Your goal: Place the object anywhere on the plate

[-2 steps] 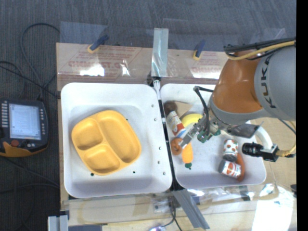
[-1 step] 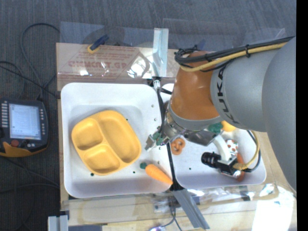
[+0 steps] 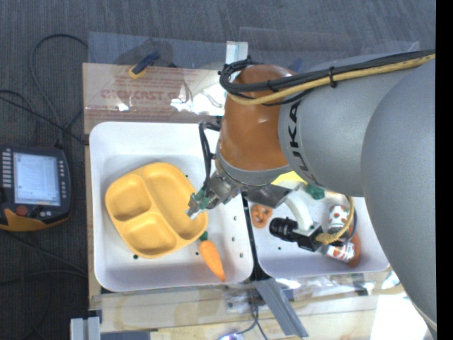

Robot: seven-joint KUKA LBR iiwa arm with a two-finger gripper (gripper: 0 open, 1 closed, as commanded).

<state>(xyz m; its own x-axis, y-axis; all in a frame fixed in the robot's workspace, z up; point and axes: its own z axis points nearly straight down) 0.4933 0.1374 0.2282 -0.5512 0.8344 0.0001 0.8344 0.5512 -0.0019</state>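
A yellow plate (image 3: 145, 204) of smooth, glossy plastic is seen in the left bin (image 3: 113, 147). It is rounded at the corners, is moulded into three shallow wells, and is set at a slant to the bin's walls. The bin itself is shallow, white and smooth, with a raised rim.

A carrot (image 3: 211, 259), orange, tapered and faintly ridged, lies on the bin floor just beside the plate's lower right corner, off the plate. Its thicker end is turned towards the plate. Whether it touches the rim cannot be told.

The gripper (image 3: 199, 204) is held low over the plate's right edge, small and greenish at its tip. Whether it is open or closed cannot be made out, and nothing can be seen gripped in it.

The arm (image 3: 354, 133), grey and matte, is brought in from the right and is cut off by the frame. Its orange band (image 3: 251, 133) is seen almost end-on, so the wrist is pointed steeply downward, with dark cables looped over it. Much of the right bin (image 3: 297, 261) is hidden beneath the arm. A small orange thing (image 3: 260, 217) and a red-and-white thing (image 3: 342, 250) are seen there, too small to be identified.

A sheet of cardboard (image 3: 134, 94) is laid behind the bins. A pendant (image 3: 35, 184) with a pale screen is set on the ribbed grey carpet (image 3: 42, 48).
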